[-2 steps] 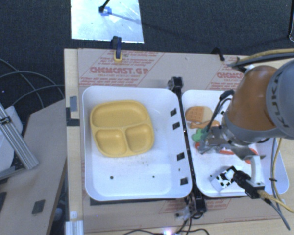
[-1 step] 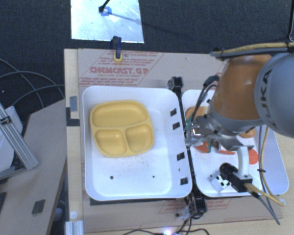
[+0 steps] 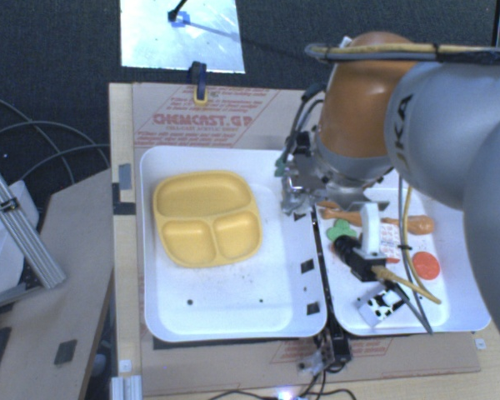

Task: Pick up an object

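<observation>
While a yellow three-compartment plastic tray (image 3: 207,217) sits alone in the left white bin (image 3: 233,315), cardboard (image 3: 204,111) beyond it reads "CHEMCAST GP".

Left white bin (image 3: 233,311) held a yellow divided tray (image 3: 207,217) w/ three compartments, lying flat, upper-left area. Cardboard sheet (image 3: 204,115) w/ red print lay under both bins on the worktop (image 3: 75,248). Blue clamp (image 3: 199,82) w/ yellow tip sat at cardboard's far edge. Shiny metal plate (image 3: 181,22) lay beyond. Aluminium rail (image 3: 21,227) ran diagonally at left.
</observation>
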You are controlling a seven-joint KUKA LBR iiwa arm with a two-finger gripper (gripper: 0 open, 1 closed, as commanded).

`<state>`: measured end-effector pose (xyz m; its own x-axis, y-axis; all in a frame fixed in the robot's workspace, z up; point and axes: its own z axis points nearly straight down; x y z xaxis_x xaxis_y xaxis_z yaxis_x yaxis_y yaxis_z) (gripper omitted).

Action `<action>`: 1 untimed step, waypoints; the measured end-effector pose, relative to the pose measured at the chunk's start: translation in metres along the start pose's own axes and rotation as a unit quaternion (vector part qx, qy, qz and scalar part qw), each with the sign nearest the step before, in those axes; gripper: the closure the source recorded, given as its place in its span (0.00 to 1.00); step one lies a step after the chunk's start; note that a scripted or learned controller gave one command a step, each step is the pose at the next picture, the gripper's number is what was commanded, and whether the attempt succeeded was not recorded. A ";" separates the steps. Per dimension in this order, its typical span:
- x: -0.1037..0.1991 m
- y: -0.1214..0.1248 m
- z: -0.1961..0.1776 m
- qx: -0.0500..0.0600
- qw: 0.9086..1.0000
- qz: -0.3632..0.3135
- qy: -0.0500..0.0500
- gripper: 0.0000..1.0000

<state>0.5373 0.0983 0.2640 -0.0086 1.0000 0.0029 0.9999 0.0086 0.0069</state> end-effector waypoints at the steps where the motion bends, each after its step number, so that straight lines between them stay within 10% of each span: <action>1: -0.036 -0.041 0.035 0.005 1.000 0.005 -0.002 1.00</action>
<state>0.4967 0.0624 0.2285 0.0019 1.0000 -0.0009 1.0000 -0.0019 -0.0035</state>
